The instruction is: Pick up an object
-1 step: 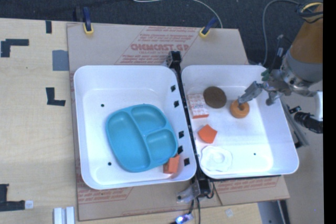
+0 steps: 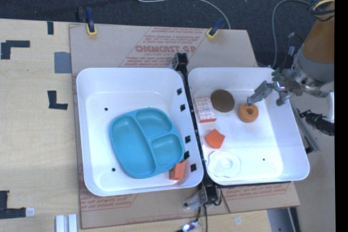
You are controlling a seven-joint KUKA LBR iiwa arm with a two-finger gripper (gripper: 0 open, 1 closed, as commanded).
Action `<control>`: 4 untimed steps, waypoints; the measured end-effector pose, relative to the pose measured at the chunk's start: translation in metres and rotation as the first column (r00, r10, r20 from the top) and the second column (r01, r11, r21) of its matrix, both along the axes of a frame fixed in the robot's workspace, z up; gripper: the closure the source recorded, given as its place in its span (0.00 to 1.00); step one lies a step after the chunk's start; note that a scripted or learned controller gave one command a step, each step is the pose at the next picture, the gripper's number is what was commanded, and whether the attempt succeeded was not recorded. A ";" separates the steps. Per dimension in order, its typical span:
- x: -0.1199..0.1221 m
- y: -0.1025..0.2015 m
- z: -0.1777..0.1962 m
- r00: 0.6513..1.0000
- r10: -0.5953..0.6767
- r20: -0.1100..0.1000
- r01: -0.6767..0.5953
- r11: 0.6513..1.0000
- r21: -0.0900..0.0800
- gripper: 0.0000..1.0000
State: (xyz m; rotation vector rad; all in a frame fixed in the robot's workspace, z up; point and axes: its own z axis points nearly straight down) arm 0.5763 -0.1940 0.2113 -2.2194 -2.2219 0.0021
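I see the end effector (image 2: pixel 260 94) reaching in over the right bin (image 2: pixel 283 133) from the right, hanging from the grey arm (image 2: pixel 318 57) with its orange band. A grey finger slants down and left, its tip just above and beside the small orange ring (image 2: pixel 248 113). How wide the fingers stand I cannot tell from this slanted view, since the wrist body crowds them and the second finger is hard to separate from the bracket behind. I see nothing between them.

The orange ring lies on the bin floor just below and left of the finger tip; whether the tip touches it I cannot say. Just left of the ring sits a dark brown disc (image 2: pixel 222 100). Further left, against the bin wall, lies a small white and red packet (image 2: pixel 204 109), and below it an orange block (image 2: pixel 215 139). Near the front of the bin rests a white lid-like piece (image 2: pixel 224 164), hard to make out against the white floor.

In the left bin (image 2: pixel 92 117) lies a blue divided tray (image 2: pixel 145 141), and a second orange block (image 2: pixel 177 171) sits at its lower right corner, by the wall.

Both bins rest on a cardboard sheet (image 2: pixel 163 46) on the worktop (image 2: pixel 32 117). The arm's upper part is cut off at the right edge.
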 end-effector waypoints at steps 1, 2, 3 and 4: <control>-0.002 0.001 -0.065 1.000 0.000 -0.005 0.000 1.000 0.001 0.00; -0.001 -0.005 -0.111 1.000 0.000 -0.004 0.000 1.000 0.000 0.00; 0.000 -0.005 -0.127 1.000 0.001 0.001 -0.001 1.000 -0.002 0.00; 0.001 -0.005 -0.115 1.000 0.001 0.005 -0.001 1.000 -0.005 1.00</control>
